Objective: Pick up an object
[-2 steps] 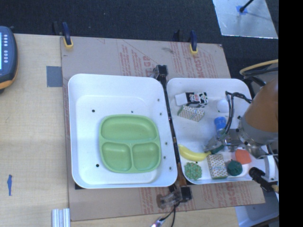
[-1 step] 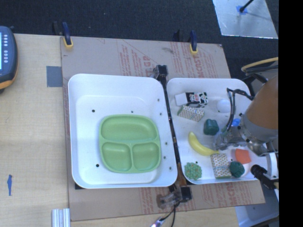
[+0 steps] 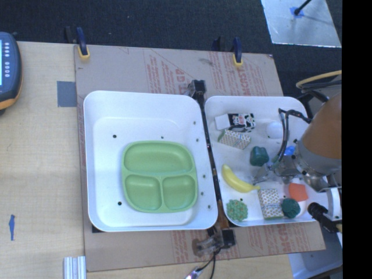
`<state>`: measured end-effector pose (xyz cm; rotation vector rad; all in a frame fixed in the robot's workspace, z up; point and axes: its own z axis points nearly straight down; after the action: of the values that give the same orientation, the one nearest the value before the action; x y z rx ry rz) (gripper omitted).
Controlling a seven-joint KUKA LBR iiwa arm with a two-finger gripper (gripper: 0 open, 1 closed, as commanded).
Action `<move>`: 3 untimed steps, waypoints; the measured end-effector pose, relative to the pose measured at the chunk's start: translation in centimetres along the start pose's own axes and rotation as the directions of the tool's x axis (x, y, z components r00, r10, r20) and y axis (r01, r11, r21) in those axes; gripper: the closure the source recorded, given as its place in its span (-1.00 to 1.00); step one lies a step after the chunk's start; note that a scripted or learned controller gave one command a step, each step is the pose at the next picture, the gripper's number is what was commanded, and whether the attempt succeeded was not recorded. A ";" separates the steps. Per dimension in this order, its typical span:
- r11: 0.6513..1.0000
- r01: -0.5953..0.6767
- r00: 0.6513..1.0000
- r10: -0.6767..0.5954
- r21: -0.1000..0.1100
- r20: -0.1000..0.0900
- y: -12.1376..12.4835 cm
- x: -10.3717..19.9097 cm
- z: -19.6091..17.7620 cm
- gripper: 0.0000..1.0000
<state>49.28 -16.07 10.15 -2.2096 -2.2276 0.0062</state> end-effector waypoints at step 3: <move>1.000 -0.006 1.000 0.006 -0.007 0.002 16.4 -1.7 -7.0 -1.00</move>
<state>65.73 -17.59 17.09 -2.2212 -2.2250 0.0010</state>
